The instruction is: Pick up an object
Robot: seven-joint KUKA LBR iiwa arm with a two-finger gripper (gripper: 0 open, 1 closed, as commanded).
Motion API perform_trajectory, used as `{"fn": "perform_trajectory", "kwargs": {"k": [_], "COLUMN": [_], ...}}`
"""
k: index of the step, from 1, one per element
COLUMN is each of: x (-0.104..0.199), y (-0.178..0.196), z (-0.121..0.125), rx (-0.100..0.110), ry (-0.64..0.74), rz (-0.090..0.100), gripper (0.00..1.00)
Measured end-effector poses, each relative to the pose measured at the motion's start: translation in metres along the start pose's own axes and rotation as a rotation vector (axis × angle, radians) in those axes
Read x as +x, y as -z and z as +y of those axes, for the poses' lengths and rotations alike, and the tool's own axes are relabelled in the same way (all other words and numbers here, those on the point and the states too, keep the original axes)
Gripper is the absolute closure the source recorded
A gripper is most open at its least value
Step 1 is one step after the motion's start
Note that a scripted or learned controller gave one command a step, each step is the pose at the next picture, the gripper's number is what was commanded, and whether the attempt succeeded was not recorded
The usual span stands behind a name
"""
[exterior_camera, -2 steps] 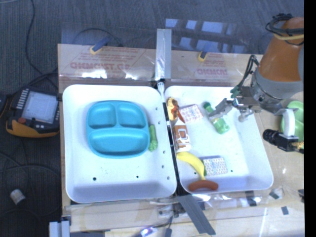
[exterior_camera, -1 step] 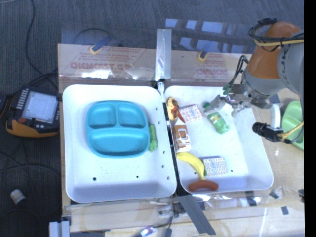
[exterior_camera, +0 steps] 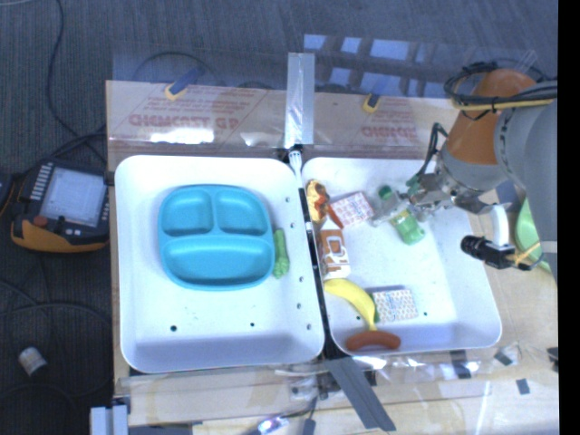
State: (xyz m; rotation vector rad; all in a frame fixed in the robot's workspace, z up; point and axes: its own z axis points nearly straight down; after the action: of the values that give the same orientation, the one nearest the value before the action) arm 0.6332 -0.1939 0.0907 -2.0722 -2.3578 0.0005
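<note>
My gripper is low in the back of the right bin, reaching in from the right. A green object lies directly beneath and in front of it, touching or nearly touching. A small green piece sits just left of the gripper. Further left lie a red-and-white packet, a brown box and an orange-brown item against the bin's left wall. A banana, a speckled packet and a red sausage lie near the front.
The left bin holds a blue divided plate with a green pod by its right side. The wall between the bins runs down the middle. A handheld pendant lies off the bench at left.
</note>
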Motion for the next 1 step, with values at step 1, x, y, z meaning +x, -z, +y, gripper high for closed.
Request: {"fn": "perform_trajectory", "kwargs": {"k": [1], "x": [0.0001], "y": [0.0074], "z": [0.0006], "rx": [0.001], "ry": [0.002], "rz": [0.001], "gripper": [1.0]}}
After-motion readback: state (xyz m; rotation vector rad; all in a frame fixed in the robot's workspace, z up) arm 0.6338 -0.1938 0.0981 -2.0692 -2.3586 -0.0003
